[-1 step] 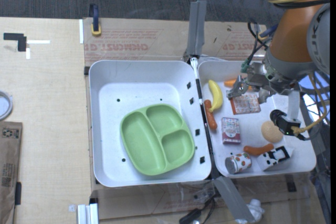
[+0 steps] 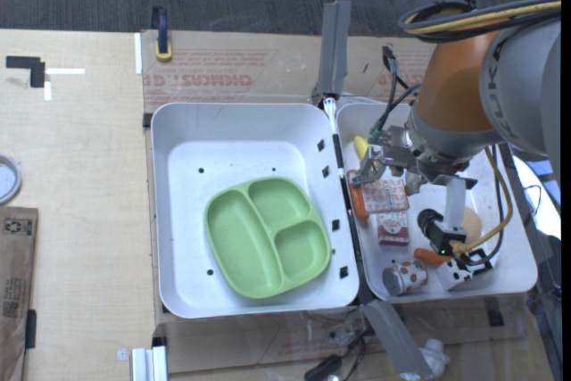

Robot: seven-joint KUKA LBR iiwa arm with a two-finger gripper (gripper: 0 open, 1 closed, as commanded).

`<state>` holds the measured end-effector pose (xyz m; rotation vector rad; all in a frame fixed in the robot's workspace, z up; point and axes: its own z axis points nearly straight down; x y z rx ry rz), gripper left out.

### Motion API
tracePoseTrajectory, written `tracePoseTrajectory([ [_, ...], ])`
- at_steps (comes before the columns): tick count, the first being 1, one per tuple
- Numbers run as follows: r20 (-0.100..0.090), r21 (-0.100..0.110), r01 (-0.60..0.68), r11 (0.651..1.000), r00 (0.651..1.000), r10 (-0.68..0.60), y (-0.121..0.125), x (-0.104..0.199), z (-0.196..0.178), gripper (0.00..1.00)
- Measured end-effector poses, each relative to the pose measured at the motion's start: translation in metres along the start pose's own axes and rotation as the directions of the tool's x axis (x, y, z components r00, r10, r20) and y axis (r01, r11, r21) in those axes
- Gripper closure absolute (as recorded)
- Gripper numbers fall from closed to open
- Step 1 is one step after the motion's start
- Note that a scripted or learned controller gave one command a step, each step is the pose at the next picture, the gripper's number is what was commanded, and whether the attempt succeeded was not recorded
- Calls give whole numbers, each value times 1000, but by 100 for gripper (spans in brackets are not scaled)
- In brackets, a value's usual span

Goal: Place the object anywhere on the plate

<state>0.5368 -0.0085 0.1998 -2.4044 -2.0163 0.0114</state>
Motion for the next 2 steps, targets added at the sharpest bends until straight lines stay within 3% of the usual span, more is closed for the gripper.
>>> tracePoseTrajectory([
  [1, 0, -2, 76, 997, 997, -76, -15, 51, -15, 100],
  [2, 0, -2, 75, 997, 997, -75, -15, 50, -15, 0],
])
